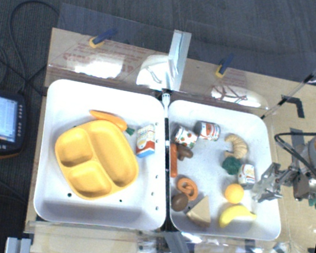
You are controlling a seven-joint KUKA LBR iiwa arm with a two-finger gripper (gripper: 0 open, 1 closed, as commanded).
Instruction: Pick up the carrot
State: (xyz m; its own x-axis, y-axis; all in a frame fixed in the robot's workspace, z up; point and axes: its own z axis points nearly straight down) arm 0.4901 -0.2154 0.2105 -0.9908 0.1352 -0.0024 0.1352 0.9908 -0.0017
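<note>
Far left of gripper (pixel 266 184): carrot (pixel 109 119)

carrot (pixel 109 119) behind tray (pixel 96 160), left bin (pixel 44 194) | gripper (pixel 266 184) seemingly over right bin (pixel 260 230)

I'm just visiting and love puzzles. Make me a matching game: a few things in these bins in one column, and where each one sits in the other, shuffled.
Things:
1. carrot
2. yellow tray
3. croissant
4. pretzel

Places:
A. right bin, near the far wall
B. left bin, filling its middle
C. right bin, near the divider, in front of the mushroom
D. left bin, just behind the tray's far edge

Pairs: 1-D, 2-B, 3-A, 4-C
</note>
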